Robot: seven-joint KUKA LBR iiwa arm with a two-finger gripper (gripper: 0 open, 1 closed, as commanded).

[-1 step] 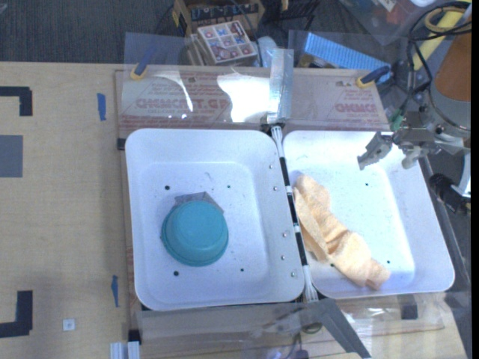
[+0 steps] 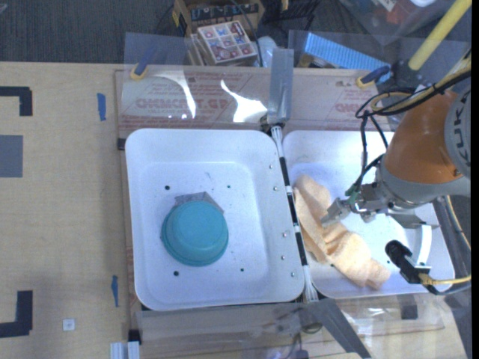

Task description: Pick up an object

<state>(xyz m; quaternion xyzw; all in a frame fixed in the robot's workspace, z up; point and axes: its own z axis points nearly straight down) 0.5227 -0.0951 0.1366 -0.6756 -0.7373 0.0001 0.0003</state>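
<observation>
1. While the grey arm with its orange band point(image 2: 419, 152) reaches in from the right, its pincer point(image 2: 334, 212) hangs low over the right-hand shallow white bin point(image 2: 329, 152), at the upper part of a crumpled pale yellow-orange cloth point(image 2: 337, 238).
2. Whether the pincer is wide, narrow or gripping the cloth cannot be told; its tip looks to touch or nearly touch the fabric, and the fabric is not plainly seen between anything.
3. That cloth lies in the right bin, along its left wall, stretching from just beside the divider down toward the bin's lower right.
4. Black cables point(image 2: 374, 137) loop from the arm above the right bin.
5. A round teal bowl point(image 2: 195, 233), turned upside down, sits in the left-hand shallow white bin point(image 2: 150, 163), toward its lower left, partly covering a small grey scrap point(image 2: 196, 197).
6. Both bins stand side by side, touching along a hinged middle seam, on the light wooden table point(image 2: 60, 200).
7. A clear plastic sheet with red lettering point(image 2: 187, 99) lies behind the left bin.
</observation>
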